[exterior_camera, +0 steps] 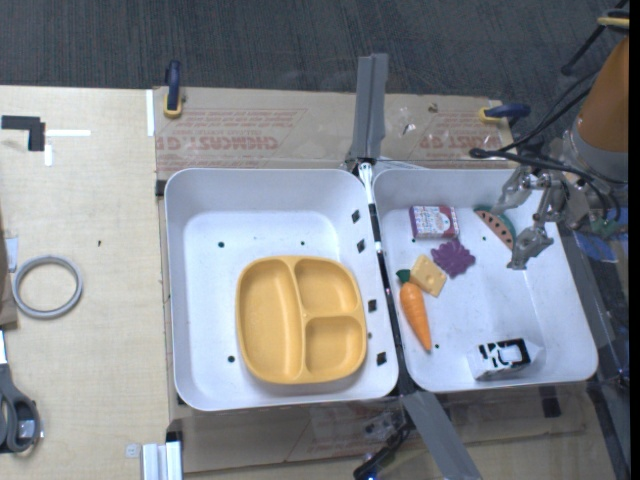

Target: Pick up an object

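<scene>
My gripper (pixel 516 228) hangs over the right bin (pixel 560 368) near its right wall, open, with nothing between its fingers. Just to its left lies a watermelon slice (pixel 494 227). Further left are a small pink and white box (pixel 433 221), purple grapes (pixel 455 259), a yellow cheese wedge (pixel 429 276) and an orange carrot (pixel 415 314). A black and white piece (pixel 503 355) rests near the bin's front right corner.
The left bin (pixel 200 228) holds a yellow divided plate (pixel 300 318). On the bench to the left lie a grey ring (pixel 44 286) and scissors (pixel 17 420). Clamps sit at the back edge, and cables trail by the arm at right.
</scene>
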Controlling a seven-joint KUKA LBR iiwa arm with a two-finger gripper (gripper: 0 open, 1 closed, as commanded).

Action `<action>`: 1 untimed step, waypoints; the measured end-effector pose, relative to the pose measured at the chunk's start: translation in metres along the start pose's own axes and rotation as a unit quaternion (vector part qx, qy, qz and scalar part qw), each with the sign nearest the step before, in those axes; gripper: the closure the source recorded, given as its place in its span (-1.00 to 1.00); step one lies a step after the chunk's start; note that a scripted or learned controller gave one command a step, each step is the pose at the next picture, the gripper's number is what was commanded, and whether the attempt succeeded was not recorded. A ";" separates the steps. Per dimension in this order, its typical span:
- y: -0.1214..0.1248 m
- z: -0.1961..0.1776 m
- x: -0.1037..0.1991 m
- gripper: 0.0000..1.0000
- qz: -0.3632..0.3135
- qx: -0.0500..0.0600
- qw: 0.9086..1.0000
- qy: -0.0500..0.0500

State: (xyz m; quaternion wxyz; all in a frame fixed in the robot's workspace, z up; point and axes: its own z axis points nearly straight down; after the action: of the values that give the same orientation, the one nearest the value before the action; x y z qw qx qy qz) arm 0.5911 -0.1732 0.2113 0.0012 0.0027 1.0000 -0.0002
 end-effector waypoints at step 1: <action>0.053 0.102 -0.012 -1.00 0.116 0.000 0.993 0.000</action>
State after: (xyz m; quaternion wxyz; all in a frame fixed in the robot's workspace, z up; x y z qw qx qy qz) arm 0.6040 -0.1208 0.1092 0.0008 0.1189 0.9929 -0.0001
